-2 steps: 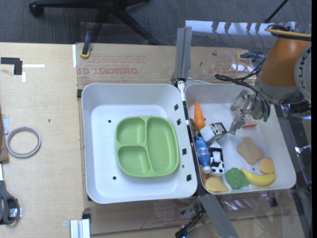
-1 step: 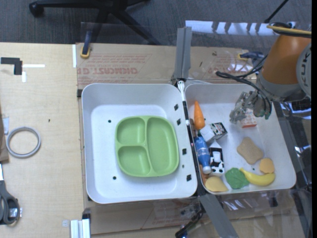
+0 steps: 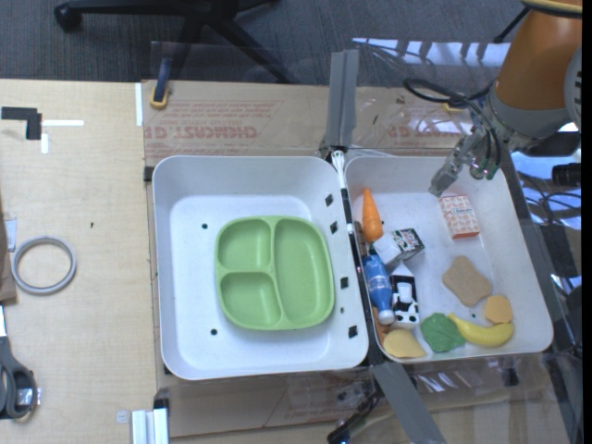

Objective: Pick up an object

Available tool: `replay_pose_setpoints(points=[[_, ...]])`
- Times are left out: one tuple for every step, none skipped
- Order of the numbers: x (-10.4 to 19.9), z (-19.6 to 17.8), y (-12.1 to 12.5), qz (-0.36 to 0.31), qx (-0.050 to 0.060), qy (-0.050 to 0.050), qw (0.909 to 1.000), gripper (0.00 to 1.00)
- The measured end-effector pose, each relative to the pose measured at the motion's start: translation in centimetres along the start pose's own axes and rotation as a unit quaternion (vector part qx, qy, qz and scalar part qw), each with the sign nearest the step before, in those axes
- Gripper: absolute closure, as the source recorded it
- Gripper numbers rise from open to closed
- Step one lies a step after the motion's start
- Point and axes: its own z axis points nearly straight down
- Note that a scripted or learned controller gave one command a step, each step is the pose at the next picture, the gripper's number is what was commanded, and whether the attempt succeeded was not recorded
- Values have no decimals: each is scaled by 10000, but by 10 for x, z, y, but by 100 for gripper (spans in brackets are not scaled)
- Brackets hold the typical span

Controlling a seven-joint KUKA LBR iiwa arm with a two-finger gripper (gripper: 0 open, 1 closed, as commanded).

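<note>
The right bin (image 3: 518, 239) holds several small items: an orange carrot (image 3: 370, 213), a pink and white carton (image 3: 459, 217), a black and white box (image 3: 405, 243), a blue bottle (image 3: 376, 283), a toy cow (image 3: 403, 302), a bread slice (image 3: 466, 281), a banana (image 3: 483, 332) and a green leafy piece (image 3: 442, 331). My gripper (image 3: 460, 166) hangs over the bin's back right part, just above and behind the carton. Nothing shows in its grasp.
A green divided plate (image 3: 275, 272) lies in the left bin (image 3: 176, 248). On the bench to the left are a grey tape ring (image 3: 42, 265) and scissors (image 3: 14, 391). A grey post (image 3: 342, 100) stands between the bins at the back.
</note>
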Motion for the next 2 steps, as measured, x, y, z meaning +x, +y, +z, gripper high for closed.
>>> replay_pose_setpoints(points=[[70, 94, -41, -1339, -3, 8, 9910, 100], [86, -23, 3, -1739, -6, 6, 9848, 100]])
